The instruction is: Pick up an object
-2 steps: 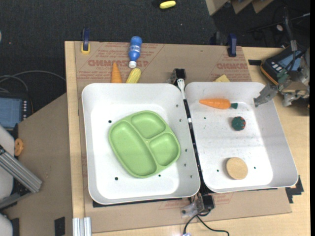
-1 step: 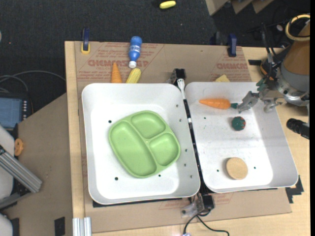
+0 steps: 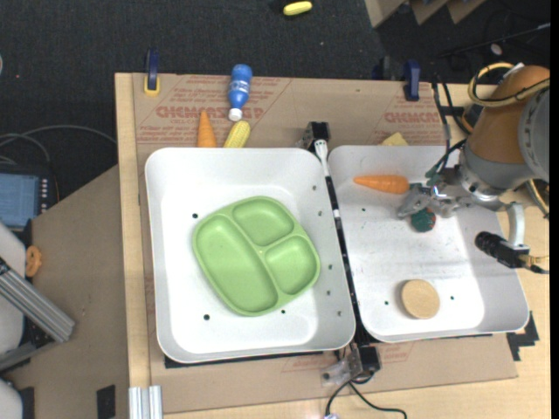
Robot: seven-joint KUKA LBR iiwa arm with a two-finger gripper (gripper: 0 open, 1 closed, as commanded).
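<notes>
1. Blue-and-white bottle (image 3: 239, 91), lying on the bench (image 3: 131, 234) close to its far edge, cap end pointing toward the near edge.
2. Yellow corn cob (image 3: 237, 133), just on the near side of the bottle, at the far rim of the left bin (image 3: 162, 234).
3. Orange carrot-like piece (image 3: 205, 130), just left of the corn cob.
4. Blue clamps on the far edge: one (image 3: 153, 71) at the far left corner, another (image 3: 411, 78) toward the far right corner.
5. Small yellow oblong thing (image 3: 298, 8) on the dark floor, well beyond the far edge.
6. Metal rail (image 3: 35, 304) lying off the left edge.
</notes>
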